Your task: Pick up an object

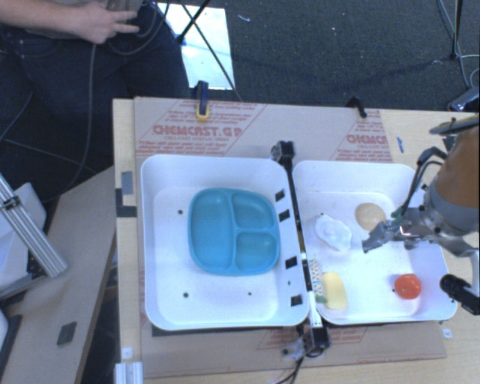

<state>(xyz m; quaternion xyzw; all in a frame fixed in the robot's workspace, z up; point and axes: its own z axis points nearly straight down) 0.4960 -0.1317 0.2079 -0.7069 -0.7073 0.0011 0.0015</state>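
The right bin [352,176] holds a crumpled clear-white wrapper [333,232], a tan round object [369,216], a red tomato-like ball [407,286] and a yellow block [334,290] near its front left corner. My gripper [377,240] hangs over the right bin's middle, just right of the wrapper and below the tan object. Nothing shows between its dark fingers. A blue divided plate [232,231] lies in the left bin [165,225].
A black divider with clips [294,225] runs between the two bins. The bins rest on a cardboard-covered bench [225,127]. A person's hand [105,22] and cables are at the far left top. An aluminium rail [30,232] lies left of the bench.
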